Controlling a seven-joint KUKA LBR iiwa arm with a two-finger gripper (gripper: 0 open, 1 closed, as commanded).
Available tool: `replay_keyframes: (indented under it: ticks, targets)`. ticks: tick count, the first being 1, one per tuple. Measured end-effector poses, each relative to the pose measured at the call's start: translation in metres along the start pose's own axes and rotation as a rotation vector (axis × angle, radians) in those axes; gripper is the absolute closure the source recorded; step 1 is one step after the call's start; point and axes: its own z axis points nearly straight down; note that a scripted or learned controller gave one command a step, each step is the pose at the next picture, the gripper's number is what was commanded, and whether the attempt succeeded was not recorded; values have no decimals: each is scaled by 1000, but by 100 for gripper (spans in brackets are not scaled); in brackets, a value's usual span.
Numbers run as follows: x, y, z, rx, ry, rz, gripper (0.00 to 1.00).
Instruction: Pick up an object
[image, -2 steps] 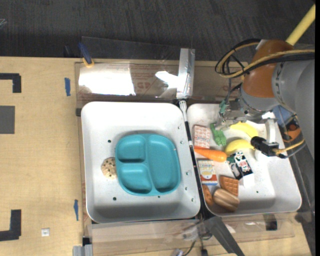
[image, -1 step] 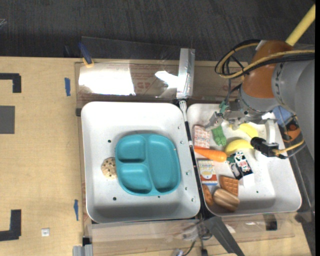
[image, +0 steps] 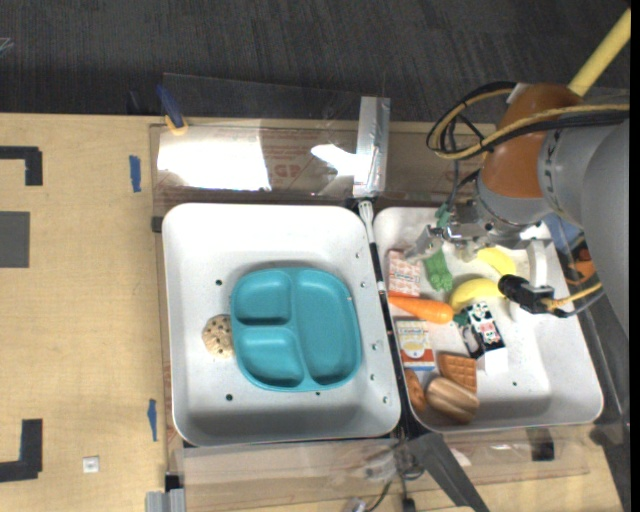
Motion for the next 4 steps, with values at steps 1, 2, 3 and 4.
replay_keyframes:
  ticks: [1, 2, 3, 4]
  targets:
    - [1, 4, -13, -11, -1, -2, 100]
    - [1, 3, -12, -8, 0, -1, 0]
    - [-12, 2, -1, -4, 1, -14, 0]
    - [-34, 7, -1, -5, -1, -31, 0]
